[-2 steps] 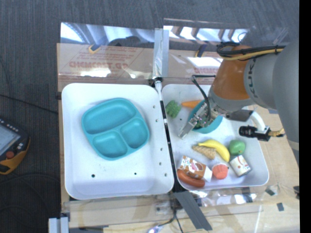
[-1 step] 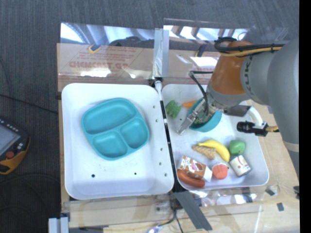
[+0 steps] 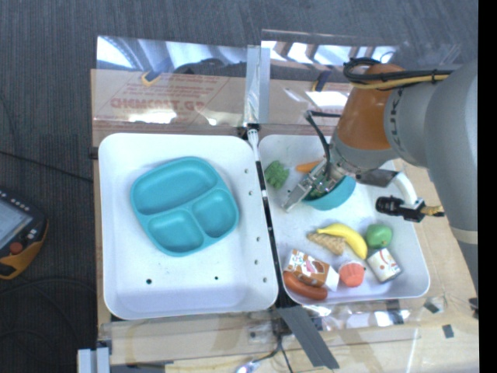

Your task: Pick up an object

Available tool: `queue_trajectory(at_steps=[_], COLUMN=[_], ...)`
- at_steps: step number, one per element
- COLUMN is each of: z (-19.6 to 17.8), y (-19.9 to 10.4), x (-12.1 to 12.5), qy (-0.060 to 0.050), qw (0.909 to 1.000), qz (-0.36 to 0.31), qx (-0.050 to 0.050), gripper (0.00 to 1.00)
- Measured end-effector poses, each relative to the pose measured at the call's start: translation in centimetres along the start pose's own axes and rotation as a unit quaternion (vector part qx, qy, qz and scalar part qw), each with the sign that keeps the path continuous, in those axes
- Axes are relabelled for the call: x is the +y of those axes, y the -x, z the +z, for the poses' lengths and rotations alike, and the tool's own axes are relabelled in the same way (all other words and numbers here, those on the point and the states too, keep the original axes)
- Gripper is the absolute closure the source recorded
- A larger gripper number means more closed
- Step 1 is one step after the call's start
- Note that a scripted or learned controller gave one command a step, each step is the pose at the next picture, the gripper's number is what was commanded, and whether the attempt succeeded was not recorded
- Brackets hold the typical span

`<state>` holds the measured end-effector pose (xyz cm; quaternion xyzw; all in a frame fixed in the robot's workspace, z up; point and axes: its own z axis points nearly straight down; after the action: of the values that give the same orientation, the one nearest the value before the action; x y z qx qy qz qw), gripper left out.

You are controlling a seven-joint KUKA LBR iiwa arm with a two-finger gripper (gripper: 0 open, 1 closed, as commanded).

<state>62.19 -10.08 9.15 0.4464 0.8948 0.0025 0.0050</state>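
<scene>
Though whether they are apart or together is unclear, the fingers (image 3: pixel 297 196) hover just right of the green broccoli (image 3: pixel 276 174), beside the teal bowl (image 3: pixel 332 194).

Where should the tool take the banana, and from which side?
Grip the banana across its curved middle, coming straight down. It lies flat, with a cracker-like piece against its left end and the green apple near its right, so the fingers probably fit best across the narrow width.

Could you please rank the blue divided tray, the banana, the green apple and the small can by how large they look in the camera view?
1. blue divided tray
2. banana
3. green apple and small can: they look alike, so I leave them unranked.
</scene>
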Motion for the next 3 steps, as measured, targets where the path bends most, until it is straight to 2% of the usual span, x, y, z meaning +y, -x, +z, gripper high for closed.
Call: queue_trajectory(at_steps=[1,2,3], z=[0.1,0.1,-0.9], y=[0.2,1.9,2.0], x=[0.6,2.4,2.4], qy=[-0.001,-0.004,-0.004], qw=[0.9970,0.9861,0.9863], qz=[0.078,0.166,0.165], qx=[0.001,0.003,-0.002], gripper=[0.00,0.00,1.00])
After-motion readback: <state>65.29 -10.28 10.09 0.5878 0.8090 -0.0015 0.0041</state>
